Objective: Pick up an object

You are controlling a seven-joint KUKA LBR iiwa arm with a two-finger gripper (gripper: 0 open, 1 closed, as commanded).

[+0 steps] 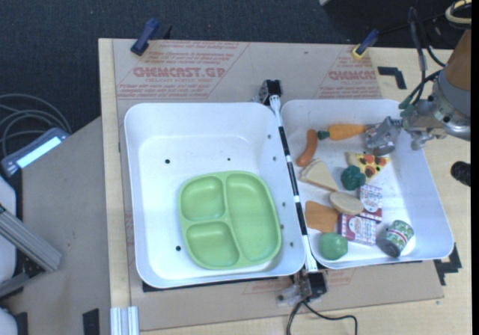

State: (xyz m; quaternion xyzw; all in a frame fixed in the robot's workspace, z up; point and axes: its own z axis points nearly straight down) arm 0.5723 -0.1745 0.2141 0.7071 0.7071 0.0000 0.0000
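Note:
The right bin (426, 176) holds several toy foods. An orange carrot (344, 131) lies at the back, with a brown sausage (307, 148) to its left. A pale bread wedge (318, 174), a dark green ball (352, 177) and a colourful pizza slice (369, 164) sit mid-bin. Toward the front are a small packet (370, 197), a bread slice (346, 203), an orange wedge (320, 216), a red box (361, 229), a green fruit (334, 245) and a can (395, 238). My gripper (382, 137) hangs low at the back right, just beside the carrot's right end and above the pizza slice.
The left bin (150, 139) carries a green divided plate (228, 219) in its front half. A black divider rail (288, 169) runs between the bins. The arm (449, 102) enters over the right bin's back corner. Clamps and cables lie around the bench.

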